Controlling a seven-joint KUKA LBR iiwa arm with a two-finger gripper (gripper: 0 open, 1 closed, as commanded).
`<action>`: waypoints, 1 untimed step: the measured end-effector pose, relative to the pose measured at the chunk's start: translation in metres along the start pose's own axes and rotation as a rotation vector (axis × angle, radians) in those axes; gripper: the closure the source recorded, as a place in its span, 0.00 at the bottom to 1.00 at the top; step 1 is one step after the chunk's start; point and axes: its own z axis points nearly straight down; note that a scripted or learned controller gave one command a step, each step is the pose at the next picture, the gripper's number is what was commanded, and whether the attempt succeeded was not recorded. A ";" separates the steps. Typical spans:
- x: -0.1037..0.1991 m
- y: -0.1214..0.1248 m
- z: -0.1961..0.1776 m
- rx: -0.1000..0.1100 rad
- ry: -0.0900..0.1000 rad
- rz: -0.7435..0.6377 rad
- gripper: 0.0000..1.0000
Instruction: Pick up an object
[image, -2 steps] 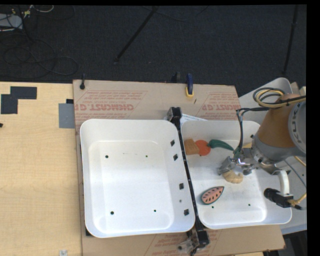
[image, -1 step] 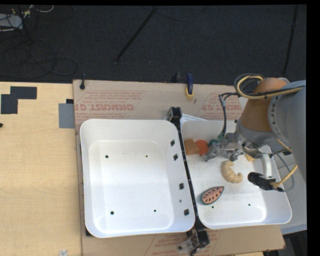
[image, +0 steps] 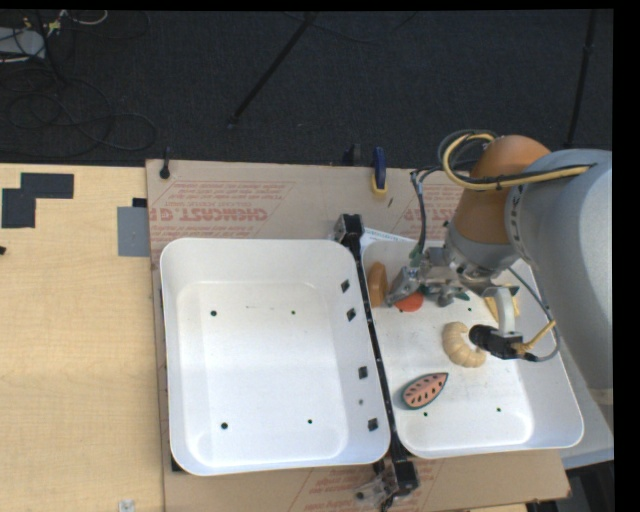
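The gripper (image: 418, 287) is lowered into the right bin (image: 520, 420) over a small red object (image: 409, 303) beside an orange piece (image: 377, 283), presumably for grasping, though the jaws' state cannot be told.

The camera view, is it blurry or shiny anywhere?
In the camera view the light is even and soft; the left white plastic bin shows no strong glare, the gripper looks slightly smeared, and the small orange-and-teal oval toy casts only a faint shadow.
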 end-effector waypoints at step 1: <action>-0.002 -0.002 -0.008 0.006 0.000 0.000 1.00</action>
